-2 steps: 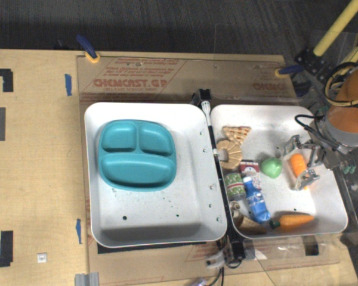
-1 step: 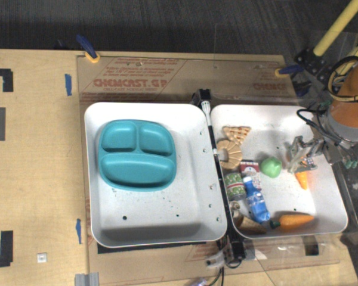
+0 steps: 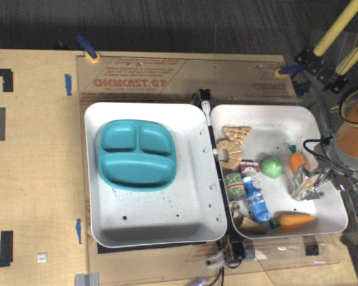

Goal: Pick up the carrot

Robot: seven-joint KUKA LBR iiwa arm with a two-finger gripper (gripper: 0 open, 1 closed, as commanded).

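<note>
A: Surface?
B: Tan bench [image 3: 30, 177], cardboard sheet [image 3: 185, 76] under two white bins, dark floor along the top.

A: Hard to see?
B: Gripper [image 3: 307, 183] at right, a metallic tangle. Can't tell what state it's in. Arm cut off by the frame.

A: Counts?
B: Left bin [image 3: 146, 222]: one teal divided tray [image 3: 137, 154]. Right bin [image 3: 268, 115]: two carrots, one [image 3: 289, 221] lower right, one [image 3: 296, 161] just above the gripper. One green ball [image 3: 272, 168], one blue bottle [image 3: 256, 201].
</note>
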